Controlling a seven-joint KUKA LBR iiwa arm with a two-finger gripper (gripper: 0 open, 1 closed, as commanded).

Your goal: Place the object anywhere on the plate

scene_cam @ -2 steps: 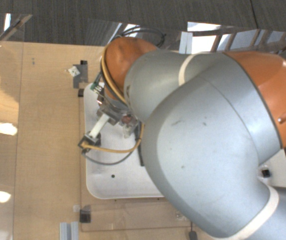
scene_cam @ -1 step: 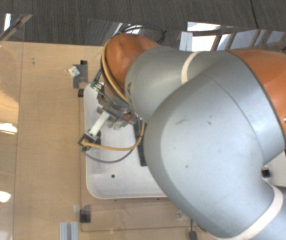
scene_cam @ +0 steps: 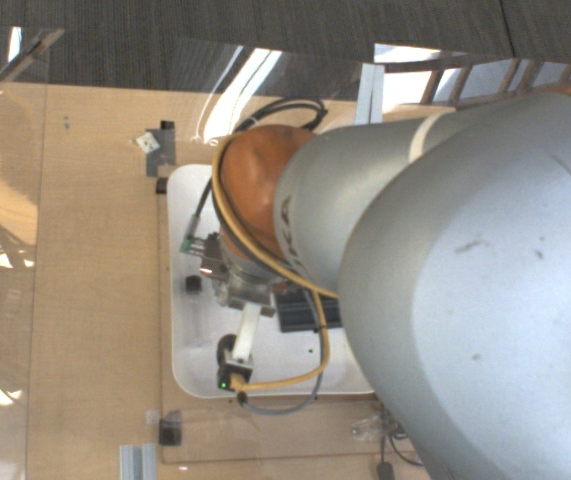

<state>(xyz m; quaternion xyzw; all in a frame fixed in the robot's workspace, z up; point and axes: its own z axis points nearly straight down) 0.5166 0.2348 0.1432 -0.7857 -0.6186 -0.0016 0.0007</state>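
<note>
Camera view hides my gripper [scene_cam: 227,290] beneath the bulky grey arm [scene_cam: 445,268] over the shallow white bin [scene_cam: 187,368], so I cannot tell its state or find object or plate, and a blind descent may miss.

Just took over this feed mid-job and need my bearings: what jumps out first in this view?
The grey arm looms over the whole right half, close to the camera and covering much of the bench. Its orange band sits above the wrist, over the white bin at centre-left, with a yellow cable looping down from it. A small dark object lies in the bin, left of the wrist.
</note>
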